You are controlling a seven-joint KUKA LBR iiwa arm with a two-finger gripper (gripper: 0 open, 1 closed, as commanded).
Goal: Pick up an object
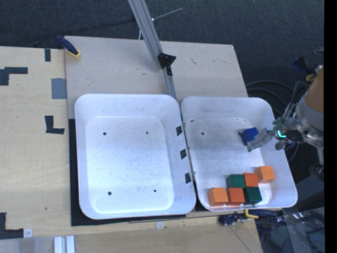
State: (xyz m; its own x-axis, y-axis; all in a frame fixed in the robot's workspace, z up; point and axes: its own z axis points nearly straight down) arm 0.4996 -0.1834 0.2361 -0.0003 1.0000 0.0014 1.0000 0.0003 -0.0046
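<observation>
A blue block (248, 134) is in the right bin (221, 109), near its right wall. My gripper (254, 142) reaches in over that wall from the right, and its tip lies right against the block's lower right side. I cannot tell whether the block is held or only touched. In the bin's near right corner is a cluster of orange blocks (218, 195) and green blocks (236, 181), well clear of the gripper.
The left bin (126, 157) lies beside the right one. A grey metal rail (150, 30) runs down from the top to where the bins meet. Cables and the arm's wrist (310, 115) crowd the right edge. A blue and yellow tool (68, 45) lies far left.
</observation>
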